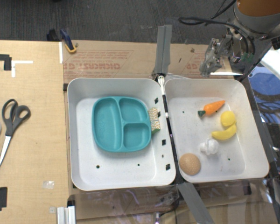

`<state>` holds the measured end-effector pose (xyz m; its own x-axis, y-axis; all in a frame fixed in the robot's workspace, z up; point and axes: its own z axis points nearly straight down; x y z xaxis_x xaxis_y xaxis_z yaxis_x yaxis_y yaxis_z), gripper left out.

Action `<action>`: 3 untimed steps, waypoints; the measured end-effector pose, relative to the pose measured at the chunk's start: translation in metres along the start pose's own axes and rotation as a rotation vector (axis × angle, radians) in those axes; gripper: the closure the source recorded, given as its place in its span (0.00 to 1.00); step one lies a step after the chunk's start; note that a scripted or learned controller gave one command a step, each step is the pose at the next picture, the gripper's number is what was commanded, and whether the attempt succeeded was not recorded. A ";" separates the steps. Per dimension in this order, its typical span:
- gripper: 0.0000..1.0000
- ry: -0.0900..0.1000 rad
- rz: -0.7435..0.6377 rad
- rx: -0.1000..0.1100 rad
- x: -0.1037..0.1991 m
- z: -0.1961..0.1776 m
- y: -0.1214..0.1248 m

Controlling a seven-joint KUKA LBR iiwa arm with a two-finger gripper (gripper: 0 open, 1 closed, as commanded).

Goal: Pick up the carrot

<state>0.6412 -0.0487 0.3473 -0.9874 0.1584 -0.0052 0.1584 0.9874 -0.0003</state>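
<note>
the small orange plastic carrot with a green stub end lies on the floor of the right-hand shallow white bin, near its far edge, just beside a round yellow lemon. its long axis runs slantwise, green end toward the bin's middle, orange tip toward the far right corner. the metal two-finger gripper hangs above the bin's far rim, nothing between it; how wide it stands i cannot tell. the carrot lies nearward from it, into the bin.
</note>
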 end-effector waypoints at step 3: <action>1.00 0.004 0.915 0.003 0.168 -0.146 0.026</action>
<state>0.4790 0.0035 0.4921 -0.4762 0.8793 -0.0016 0.8793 0.4762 -0.0005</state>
